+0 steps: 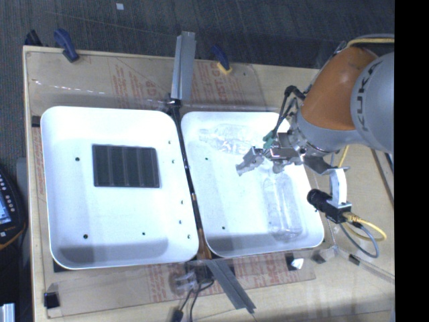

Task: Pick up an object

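Observation:
In the right bin [221,237] lie two clear plastic bottles. One bottle [282,206] lies lengthwise by the bin's right wall. The other, a crumpled bottle [224,138], lies near the far wall. My gripper [261,166] hangs over the right bin between the two bottles, just above the near bottle's top end. It is open, with nothing between its fingers. A dark grey ribbed rectangular block [126,166] lies flat in the left bin [67,240].
The arm's grey and orange wrist [335,99] overhangs the right bin's far right corner. A black fitting with yellow cables [328,205] sits just outside the right wall. Blue clamps [67,45] hold the bench's far edge, and a metal bar [182,66] stands between the bins.

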Motion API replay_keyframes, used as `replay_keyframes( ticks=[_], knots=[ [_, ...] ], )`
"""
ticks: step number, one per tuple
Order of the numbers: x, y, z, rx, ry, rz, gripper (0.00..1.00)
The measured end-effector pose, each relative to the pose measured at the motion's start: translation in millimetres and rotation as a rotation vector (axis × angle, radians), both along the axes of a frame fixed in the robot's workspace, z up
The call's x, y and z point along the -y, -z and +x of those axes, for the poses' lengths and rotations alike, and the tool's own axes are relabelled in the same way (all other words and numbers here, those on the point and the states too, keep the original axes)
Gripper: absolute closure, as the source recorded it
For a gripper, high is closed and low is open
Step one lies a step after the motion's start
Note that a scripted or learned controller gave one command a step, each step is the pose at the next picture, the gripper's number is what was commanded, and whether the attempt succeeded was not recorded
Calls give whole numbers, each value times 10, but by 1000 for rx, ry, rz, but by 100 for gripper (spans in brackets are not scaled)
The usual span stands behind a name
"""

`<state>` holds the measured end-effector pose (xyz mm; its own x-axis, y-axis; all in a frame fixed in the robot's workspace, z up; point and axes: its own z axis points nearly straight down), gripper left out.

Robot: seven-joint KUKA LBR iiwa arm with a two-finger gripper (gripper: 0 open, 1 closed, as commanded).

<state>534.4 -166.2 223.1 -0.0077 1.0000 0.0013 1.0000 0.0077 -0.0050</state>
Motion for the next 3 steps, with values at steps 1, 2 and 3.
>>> replay_keyframes(
  ticks=[1,2,3],
  knots=[
    [-5,-95,7,-2,-5,0,100],
    [-9,-192,14,-3,-9,0,100],
    [-13,-288,21,-3,-14,0,100]
  ],
)
